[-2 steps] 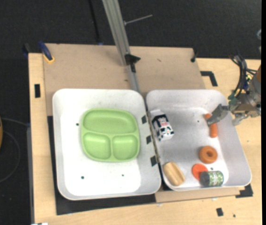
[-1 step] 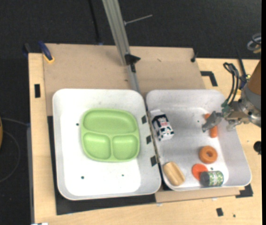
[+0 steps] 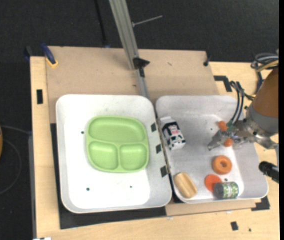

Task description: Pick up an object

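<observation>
A grey robot arm with an orange band [image 3: 268, 100] reaches in from the right over the right-hand shallow white bin [image 3: 197, 106], its tool [image 3: 225, 140] low near the bin's middle. A small orange piece [image 3: 227, 142] shows at the tool, but whether it sits between the fingers or merely lies beneath them cannot be told, nor how far the fingers stand apart.

Several candidates for picking lie in this bin: an orange ring-shaped toy [image 3: 222, 164] just below the tool, a dark green can with a pale label [image 3: 226, 189] touching a flat orange-red disc [image 3: 212, 181] at the near edge, a tan bread-roll-shaped item [image 3: 185, 184] in the near left corner, and a small white-and-black box [image 3: 173, 134] against the left wall.

The left-hand white bin [image 3: 72, 184] carries a light green three-compartment plate [image 3: 117, 143]. Both bins rest on the pale wooden surface [image 3: 92, 74].

By the look of things, the task stands at the grasp itself: the approach appears done, while a confirmed hold and a lift clear of the bin are not yet shown.
</observation>
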`<action>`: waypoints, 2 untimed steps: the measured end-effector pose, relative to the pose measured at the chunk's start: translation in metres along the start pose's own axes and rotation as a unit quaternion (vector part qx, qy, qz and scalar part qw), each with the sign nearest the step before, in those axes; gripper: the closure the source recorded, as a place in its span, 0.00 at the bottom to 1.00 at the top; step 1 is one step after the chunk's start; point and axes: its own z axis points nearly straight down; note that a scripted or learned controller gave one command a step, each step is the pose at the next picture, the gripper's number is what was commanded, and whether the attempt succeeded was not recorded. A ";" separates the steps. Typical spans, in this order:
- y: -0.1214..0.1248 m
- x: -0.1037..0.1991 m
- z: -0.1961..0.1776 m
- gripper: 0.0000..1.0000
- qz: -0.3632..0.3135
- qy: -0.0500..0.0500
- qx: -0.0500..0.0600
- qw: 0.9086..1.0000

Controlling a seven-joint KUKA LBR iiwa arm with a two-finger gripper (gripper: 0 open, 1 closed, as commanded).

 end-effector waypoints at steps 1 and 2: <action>0.000 -0.001 0.053 0.00 0.000 0.000 -0.001 1.000; 0.002 -0.002 0.038 1.00 0.001 -0.001 -0.004 1.000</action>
